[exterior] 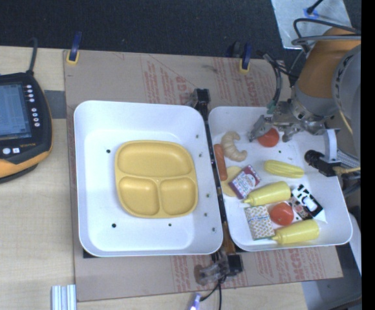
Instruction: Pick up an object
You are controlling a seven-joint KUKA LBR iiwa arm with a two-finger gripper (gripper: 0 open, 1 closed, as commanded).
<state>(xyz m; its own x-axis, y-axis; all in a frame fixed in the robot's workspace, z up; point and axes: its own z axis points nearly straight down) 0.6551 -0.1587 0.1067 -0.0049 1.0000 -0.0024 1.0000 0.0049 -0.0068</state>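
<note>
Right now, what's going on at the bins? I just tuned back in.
The arm reaches in from the right, its gripper down in the right bin at a red tomato-like piece near the bin's far edge. Whether it has a grip is unclear. Other toy foods lie nearer the camera. The left bin holds a yellow divided tray.

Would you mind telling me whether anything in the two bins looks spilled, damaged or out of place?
Nothing looks spilled or broken. The yellow divided tray lies flat in the left bin. The toy food is jumbled in the right bin, and the hot dog lies against its left wall.
</note>
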